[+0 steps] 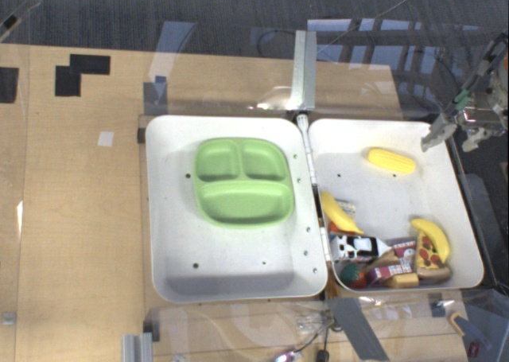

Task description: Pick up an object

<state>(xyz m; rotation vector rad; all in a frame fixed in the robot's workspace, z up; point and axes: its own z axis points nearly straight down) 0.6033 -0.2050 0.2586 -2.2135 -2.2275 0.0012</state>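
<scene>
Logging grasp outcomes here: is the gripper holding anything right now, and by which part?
Nothing is held. The gripper hangs over the right bin's far right rim with nothing between its fingers.

My gripper at the right edge of the view

My gripper (455,134) hangs at the far right, its two grey fingers (436,133) pointing down and to the left, spread a little apart with nothing between them. Behind it my wrist hardware shows as pale metal blocks and thin cables running up to the right.
</scene>
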